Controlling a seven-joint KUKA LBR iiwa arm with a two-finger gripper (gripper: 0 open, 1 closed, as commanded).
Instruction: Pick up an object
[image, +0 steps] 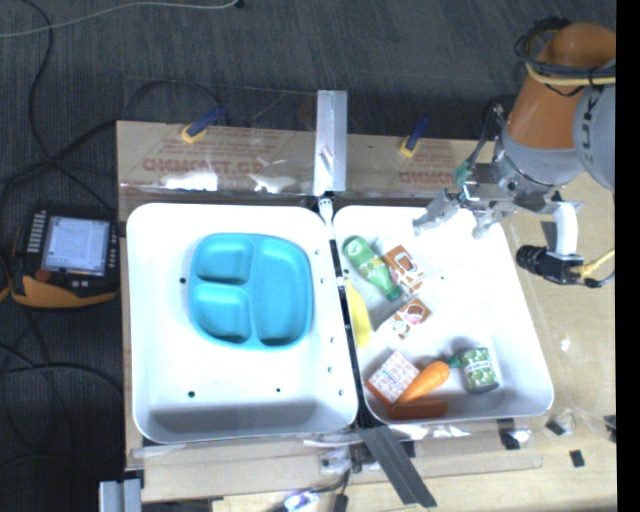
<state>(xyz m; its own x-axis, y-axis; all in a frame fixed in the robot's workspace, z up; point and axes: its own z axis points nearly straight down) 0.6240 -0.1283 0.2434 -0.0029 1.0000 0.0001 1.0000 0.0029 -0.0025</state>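
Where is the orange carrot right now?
The carrot lies in the right bin, near its front edge, between the checkered packet and the small green can.

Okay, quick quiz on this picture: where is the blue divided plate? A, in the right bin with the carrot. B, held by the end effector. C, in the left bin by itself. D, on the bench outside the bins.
C: the blue plate lies flat in the left bin, while the carrot lies in the right bin, and the end effector hovers at that bin's far edge.
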